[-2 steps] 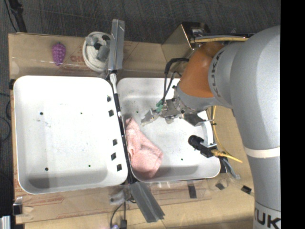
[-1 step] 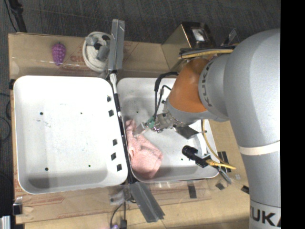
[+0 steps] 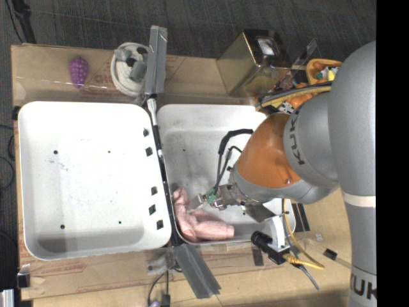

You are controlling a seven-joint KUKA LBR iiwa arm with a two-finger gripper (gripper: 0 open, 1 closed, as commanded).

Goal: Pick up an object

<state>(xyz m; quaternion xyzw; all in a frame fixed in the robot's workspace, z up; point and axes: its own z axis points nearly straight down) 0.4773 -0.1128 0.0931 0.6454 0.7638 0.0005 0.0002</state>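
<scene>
Arm (image 3: 300, 152) over right bin (image 3: 192, 123), covering much; pink object (image 3: 198, 222) beside.

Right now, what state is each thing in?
Pink soft object: lying flat in the right white bin, near its front-left corner.
Gripper: low over the right bin, beside the pink object.
Purple grape-like object: lying on the bench outside the bins.

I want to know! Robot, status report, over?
Gripper low in right bin, fingers unclear. Pink object lying by bin's left wall, not held. Black cable near the arm.
</scene>
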